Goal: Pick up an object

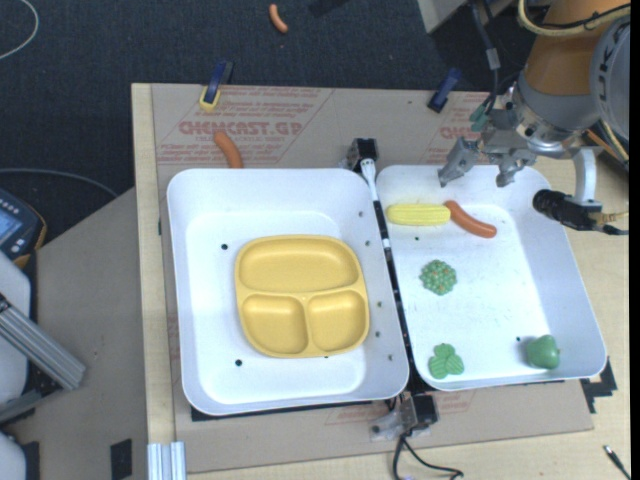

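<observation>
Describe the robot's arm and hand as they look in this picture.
The arm is grey with a wide orange band above the wrist. Yellowish and black cables loop around its upper part. Below the band sits a silver-grey wrist ring. The hand is small, grey metal with teal touches, ending in two thin fingers.

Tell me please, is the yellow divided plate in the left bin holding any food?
Empty: the yellow plate shows three bare compartments, with no food in them.

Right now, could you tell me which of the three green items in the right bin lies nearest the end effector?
The round bumpy green piece mid-bin, just below the corn; the other two sit at the bin's front edge.
</observation>
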`<state>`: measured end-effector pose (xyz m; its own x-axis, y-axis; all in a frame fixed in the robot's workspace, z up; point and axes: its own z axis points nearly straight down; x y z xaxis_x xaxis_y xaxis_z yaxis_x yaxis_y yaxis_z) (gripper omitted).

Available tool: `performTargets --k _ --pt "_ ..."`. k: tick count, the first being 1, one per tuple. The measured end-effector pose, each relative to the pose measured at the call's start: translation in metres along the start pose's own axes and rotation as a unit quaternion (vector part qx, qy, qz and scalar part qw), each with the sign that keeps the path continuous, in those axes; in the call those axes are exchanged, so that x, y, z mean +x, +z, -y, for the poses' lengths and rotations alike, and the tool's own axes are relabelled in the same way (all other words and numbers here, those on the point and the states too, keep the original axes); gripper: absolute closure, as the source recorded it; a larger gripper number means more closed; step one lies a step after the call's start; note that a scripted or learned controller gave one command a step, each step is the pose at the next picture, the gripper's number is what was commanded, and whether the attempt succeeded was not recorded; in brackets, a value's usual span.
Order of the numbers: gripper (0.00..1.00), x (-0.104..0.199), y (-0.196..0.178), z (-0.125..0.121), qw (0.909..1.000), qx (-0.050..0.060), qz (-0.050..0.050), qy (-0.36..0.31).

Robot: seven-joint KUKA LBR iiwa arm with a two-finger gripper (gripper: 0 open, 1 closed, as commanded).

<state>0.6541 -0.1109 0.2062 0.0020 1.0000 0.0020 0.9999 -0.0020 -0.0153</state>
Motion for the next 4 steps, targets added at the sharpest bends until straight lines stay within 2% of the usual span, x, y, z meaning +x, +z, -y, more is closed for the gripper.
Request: performTargets --k 1,3,4 --pt "0.0 0.0 -0.01 -0.003 1.0 -0.008 0.001 -0.001" --pt "0.0 0.009 0.114 0.006 1.0 -0.003 0.0 -0.001" --pt "0.0 0.009 0.122 0.006 1.0 -0.006 0.001 -0.001"
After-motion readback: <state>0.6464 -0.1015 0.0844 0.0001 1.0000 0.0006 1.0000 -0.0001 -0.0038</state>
